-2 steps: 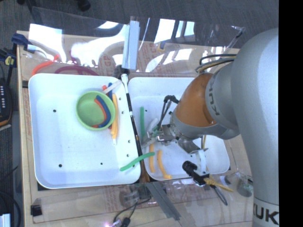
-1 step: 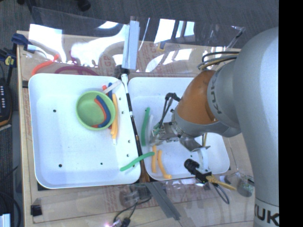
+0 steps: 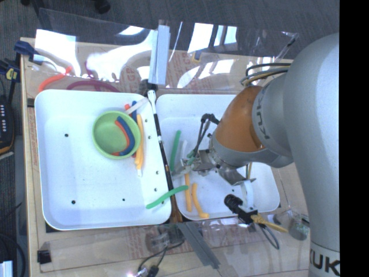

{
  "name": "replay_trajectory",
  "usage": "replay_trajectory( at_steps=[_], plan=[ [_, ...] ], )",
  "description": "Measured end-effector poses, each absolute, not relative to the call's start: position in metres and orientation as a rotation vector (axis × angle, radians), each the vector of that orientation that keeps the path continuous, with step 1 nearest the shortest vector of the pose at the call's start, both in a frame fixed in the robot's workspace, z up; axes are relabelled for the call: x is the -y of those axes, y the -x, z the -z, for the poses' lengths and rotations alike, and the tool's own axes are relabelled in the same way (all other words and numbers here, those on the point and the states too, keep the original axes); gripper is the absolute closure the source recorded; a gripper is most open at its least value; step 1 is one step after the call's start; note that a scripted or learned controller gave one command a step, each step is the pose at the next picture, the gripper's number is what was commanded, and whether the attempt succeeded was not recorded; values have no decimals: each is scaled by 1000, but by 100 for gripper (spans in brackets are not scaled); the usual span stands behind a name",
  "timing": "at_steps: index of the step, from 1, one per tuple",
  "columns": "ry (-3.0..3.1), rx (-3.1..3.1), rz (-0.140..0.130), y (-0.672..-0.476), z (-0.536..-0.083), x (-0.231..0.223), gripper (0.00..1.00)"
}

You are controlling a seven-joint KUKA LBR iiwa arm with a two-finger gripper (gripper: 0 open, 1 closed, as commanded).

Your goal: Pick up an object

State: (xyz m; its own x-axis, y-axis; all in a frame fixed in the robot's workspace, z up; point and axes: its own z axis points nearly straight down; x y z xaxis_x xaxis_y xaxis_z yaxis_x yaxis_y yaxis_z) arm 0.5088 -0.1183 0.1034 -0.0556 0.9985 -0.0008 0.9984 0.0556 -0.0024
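Gripper (image 3: pixel 189 163) low in the right bin (image 3: pixel 262 198), over thin sticks.

I cannot tell whether it grips anything; the orange sticks (image 3: pixel 195 199) lie just below it, a green stick (image 3: pixel 175 143) just above-left, another green stick (image 3: pixel 166 197) across the dividing rim below-left; I judge them light, stiff, slippery, best pinched mid-length across the width; the rim crowds its left, open floor lies to its lower right.

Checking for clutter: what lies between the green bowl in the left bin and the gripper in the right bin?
In the camera view, between the green bowl and the gripper lie an orange stick beside the bowl, the divider where the bins meet, and a green stick.
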Motion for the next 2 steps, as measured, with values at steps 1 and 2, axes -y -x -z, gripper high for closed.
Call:
replay_trajectory(
  at_steps=[1, 2],
  plan=[
    [2154, 2283, -4, -509, -113, 118, 100],
    [2153, 2284, -5, -509, -113, 118, 0]
  ],
)
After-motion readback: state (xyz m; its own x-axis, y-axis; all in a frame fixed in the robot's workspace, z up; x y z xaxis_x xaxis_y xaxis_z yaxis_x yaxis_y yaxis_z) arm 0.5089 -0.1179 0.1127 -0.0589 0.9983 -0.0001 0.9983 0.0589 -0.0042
